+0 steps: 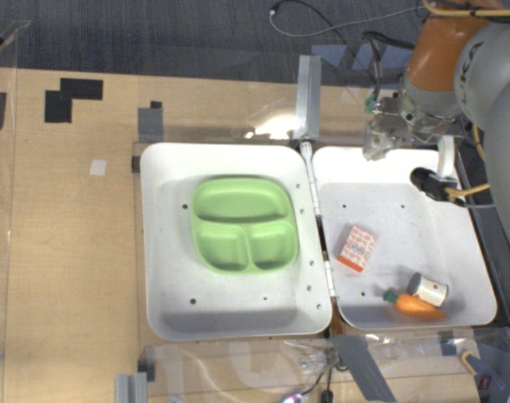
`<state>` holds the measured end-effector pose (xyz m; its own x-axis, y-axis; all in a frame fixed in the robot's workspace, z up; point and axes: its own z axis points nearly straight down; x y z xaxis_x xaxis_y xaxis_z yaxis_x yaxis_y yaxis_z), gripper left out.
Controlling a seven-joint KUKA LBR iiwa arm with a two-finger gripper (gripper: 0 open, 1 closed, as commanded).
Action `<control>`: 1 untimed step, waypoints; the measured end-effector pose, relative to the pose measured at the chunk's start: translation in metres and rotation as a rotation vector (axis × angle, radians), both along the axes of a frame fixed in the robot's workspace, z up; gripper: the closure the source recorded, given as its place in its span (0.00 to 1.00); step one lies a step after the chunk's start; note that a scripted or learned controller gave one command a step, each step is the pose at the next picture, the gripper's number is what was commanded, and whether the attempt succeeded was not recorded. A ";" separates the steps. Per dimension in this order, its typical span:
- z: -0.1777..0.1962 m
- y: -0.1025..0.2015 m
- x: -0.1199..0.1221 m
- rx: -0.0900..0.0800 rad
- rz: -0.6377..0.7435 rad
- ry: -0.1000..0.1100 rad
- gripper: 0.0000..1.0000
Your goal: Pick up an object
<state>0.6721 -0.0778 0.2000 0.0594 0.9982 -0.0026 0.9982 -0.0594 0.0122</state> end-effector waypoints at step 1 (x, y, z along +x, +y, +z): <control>0.093 -0.070 -0.002 0.003 -0.206 0.005 1.00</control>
